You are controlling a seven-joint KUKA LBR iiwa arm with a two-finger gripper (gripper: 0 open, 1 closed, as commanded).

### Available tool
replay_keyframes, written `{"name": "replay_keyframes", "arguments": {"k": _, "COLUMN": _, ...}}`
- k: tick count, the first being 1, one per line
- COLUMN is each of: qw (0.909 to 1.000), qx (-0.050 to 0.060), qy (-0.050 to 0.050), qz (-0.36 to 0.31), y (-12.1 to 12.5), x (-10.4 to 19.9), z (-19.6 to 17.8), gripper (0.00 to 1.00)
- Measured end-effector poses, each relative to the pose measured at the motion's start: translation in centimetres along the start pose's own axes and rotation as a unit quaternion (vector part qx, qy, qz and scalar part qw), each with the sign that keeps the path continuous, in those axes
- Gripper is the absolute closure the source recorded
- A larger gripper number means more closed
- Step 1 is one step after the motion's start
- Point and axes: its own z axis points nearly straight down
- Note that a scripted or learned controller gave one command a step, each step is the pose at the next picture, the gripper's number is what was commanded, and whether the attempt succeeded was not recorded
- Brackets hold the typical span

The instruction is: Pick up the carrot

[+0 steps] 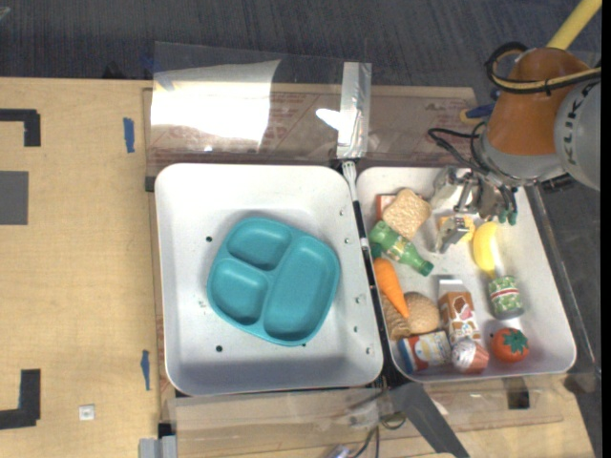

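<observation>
Carrot (390, 288) tip hidden under bread; jaws (456, 225) unclear.

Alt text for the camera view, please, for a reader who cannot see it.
An orange carrot lies at the left edge of the right bin among toy foods, untouched; the arm's hand hovers up and to its right, near a banana. The left bin holds a teal divided plate.

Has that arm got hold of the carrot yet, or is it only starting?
Only starting. Nothing looks done: the carrot lies in the right bin, against its left wall beside the green bottle. The gripper hangs over the bin's upper middle, apart from the carrot. Left: reach it, grip it, lift it.
</observation>
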Motion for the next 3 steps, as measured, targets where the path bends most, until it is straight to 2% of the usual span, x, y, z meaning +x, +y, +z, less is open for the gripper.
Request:
{"name": "replay_keyframes", "arguments": {"k": 1, "qw": 0.9867, "qx": 0.000, "qy": 0.004, "qz": 0.163, "y": 1.3, "x": 0.2, "z": -0.1, "gripper": 0.00}}
{"name": "replay_keyframes", "arguments": {"k": 2, "qw": 0.9553, "qx": 0.000, "qy": 0.001, "qz": 0.295, "y": 1.8, "x": 0.9, "z": 0.0, "gripper": 0.00}}
{"name": "replay_keyframes", "arguments": {"k": 3, "qw": 0.9557, "qx": 0.000, "qy": -0.006, "qz": 0.294, "y": 1.9, "x": 0.6, "z": -1.4, "gripper": 1.00}}
